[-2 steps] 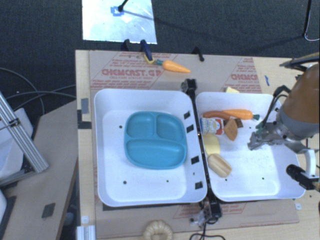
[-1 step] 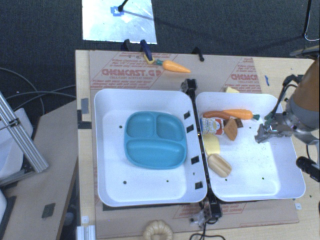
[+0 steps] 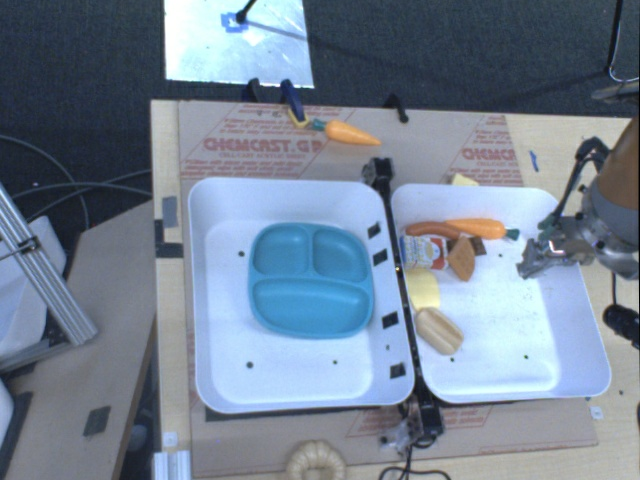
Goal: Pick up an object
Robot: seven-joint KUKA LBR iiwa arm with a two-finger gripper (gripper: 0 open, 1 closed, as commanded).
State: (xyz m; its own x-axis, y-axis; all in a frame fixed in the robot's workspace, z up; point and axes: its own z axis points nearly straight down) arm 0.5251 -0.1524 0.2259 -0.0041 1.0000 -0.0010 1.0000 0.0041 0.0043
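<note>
My gripper (image 3: 532, 262) hangs over the right side of the right bin (image 3: 520, 358), at the end of the arm coming in from the right. Nothing shows between its fingers. The objects lie apart from it at the bin's left side: an orange carrot (image 3: 474, 228) beside a red sausage (image 3: 428, 230), a small carton with a red and white label (image 3: 423, 252), a brown piece (image 3: 461, 259), a yellow cheese block (image 3: 422, 290) and a tan bread roll (image 3: 439, 330).
A blue divided plate (image 3: 309, 278) lies in the left bin (image 3: 225, 368). Another carrot (image 3: 346, 133) rests on the board behind the bins, and a yellow piece (image 3: 464, 180) sits at the right bin's back rim. A beige ring (image 3: 318, 460) lies at the front edge.
</note>
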